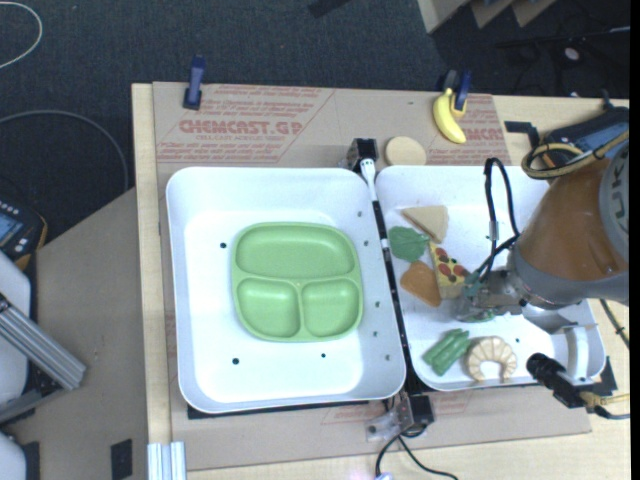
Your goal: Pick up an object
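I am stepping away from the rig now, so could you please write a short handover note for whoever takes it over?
Gripper: low in the right bin, beside the pizza slice; whether it holds anything cannot be told.
Things: the right bin holds a tan wedge, green leaf, orange piece, pizza slice, green beans and shrimp. The left bin holds a green tray. A banana lies on the bench behind the bins.
Done: no pick is visible.
Left: grasp one object and lift it.
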You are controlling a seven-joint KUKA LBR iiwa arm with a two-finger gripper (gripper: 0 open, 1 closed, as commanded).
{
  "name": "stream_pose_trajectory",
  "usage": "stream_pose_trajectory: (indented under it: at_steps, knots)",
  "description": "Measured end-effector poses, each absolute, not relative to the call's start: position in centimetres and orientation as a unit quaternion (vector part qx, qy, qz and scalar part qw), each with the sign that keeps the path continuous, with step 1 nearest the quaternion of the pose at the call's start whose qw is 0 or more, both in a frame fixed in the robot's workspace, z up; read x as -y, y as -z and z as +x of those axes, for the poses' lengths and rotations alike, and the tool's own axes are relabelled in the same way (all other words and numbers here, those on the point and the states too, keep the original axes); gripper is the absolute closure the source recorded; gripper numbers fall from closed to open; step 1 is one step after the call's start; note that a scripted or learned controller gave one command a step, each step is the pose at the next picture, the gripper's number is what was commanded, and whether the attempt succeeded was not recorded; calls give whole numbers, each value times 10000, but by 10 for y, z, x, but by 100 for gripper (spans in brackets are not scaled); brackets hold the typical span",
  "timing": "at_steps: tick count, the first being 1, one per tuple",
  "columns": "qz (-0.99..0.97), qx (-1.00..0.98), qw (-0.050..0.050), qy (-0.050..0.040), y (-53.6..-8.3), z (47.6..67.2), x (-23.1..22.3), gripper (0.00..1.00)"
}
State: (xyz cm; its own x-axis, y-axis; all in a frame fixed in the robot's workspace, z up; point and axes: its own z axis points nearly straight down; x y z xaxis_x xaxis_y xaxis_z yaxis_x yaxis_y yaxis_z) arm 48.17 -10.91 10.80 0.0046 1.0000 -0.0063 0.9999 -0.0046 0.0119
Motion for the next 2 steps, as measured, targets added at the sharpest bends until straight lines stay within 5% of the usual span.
stream_pose_trajectory:
  at_steps: [1,2]
  knots:
    - [7042,-7100,21,-31,-191,481,36,100]
    - [7045,-7097,-7,-10,-186,479,-25,100]
